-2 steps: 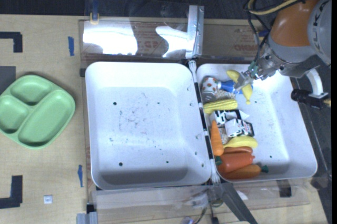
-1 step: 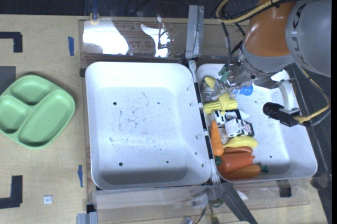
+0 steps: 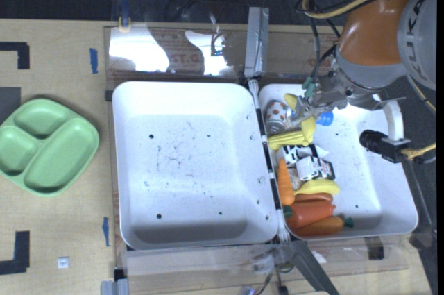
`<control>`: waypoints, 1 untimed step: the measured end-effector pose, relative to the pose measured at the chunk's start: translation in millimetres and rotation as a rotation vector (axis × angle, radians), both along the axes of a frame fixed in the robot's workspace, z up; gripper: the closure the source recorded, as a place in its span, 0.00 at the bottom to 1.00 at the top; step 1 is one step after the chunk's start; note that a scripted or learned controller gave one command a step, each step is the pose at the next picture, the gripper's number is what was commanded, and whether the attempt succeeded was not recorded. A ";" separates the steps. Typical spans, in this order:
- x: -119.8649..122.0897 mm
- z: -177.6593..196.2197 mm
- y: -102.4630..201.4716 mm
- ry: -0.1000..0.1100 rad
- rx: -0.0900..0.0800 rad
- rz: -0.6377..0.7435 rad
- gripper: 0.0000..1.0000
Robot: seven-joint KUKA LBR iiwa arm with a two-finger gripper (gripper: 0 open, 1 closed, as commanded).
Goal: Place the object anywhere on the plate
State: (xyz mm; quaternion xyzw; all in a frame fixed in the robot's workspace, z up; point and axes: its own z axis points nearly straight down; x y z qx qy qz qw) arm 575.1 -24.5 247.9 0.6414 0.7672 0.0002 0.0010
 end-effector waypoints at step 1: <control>31.6 86.0 79.2 0.001 0.000 -0.133 1.00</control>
